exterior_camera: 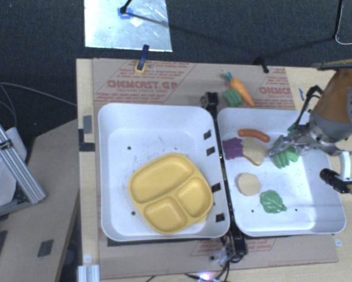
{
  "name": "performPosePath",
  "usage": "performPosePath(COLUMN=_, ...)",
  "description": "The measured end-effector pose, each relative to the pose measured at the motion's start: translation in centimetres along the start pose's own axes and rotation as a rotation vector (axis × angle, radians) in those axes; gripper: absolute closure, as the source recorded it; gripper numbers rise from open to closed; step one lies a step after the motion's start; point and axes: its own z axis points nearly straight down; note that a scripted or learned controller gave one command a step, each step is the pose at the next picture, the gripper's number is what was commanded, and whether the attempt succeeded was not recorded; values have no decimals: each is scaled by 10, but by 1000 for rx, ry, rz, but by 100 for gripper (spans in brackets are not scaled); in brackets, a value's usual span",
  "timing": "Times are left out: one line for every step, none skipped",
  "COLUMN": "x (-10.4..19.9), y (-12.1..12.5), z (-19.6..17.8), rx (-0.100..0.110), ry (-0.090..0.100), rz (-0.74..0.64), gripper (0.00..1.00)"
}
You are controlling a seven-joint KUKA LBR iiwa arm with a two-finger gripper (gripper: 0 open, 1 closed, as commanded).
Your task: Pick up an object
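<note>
Camera view: hand (pixel 281 148) over green toy (pixel 286 157), near right bin (pixel 331 216) centre.

You have two white bins on the counter: the left bin (pixel 114 157) and the right bin (pixel 317 216). You can count one yellow divided plate (pixel 170 192), one sausage (pixel 253 135), one purple piece (pixel 231 148), one bread slice (pixel 255 153), one round cookie (pixel 248 184) and two green leafy pieces (pixel 272 201) (pixel 287 157). One toy carrot (pixel 239 90) lies outside the bins.
</note>
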Motion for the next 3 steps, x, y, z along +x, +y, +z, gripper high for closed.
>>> performPosePath(x=-1, y=0, z=-11, rx=-3, ry=-1, rz=-1, gripper=100)
performPosePath(x=59, y=16, z=-2, rx=-3, ry=-1, rz=-2, gripper=100)
performPosePath(x=107, y=55, z=-1, rx=36, ry=-7, rz=1, gripper=100)
